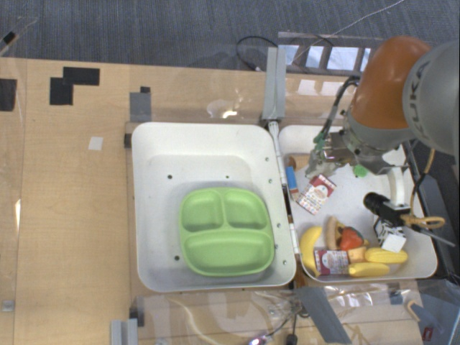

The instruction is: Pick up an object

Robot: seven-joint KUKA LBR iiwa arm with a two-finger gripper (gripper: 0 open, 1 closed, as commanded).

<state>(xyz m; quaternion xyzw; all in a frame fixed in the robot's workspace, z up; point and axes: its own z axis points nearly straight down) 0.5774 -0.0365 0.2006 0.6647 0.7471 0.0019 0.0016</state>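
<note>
Hanging over the upper left part of the right bin (429,266), the gripper (321,158) sits at the end of the grey arm (431,85), which comes in from the upper right of the frame. The arm's orange band (388,77) bulks above the wrist, and the wrist points down and to the left into the bin. Whether the gripper is open or closed cannot be told from this angle, and nothing can be seen held in it. Just below it in the frame lies a red-and-white packet (316,194), tilted on the bin floor. A small blue item (291,176) rests against the bin's left wall beside it. Toward the lower edge of the same bin a cluster lies close together: a banana (310,247) at the left, a red box (332,261) beside it, a red round piece (351,238) above that, and two yellow pieces (385,255) at the right. A small green thing (359,170) shows near the wrist. The left bin (154,192) holds a green divided plate (226,231) in its lower middle, well apart from the gripper.
</note>
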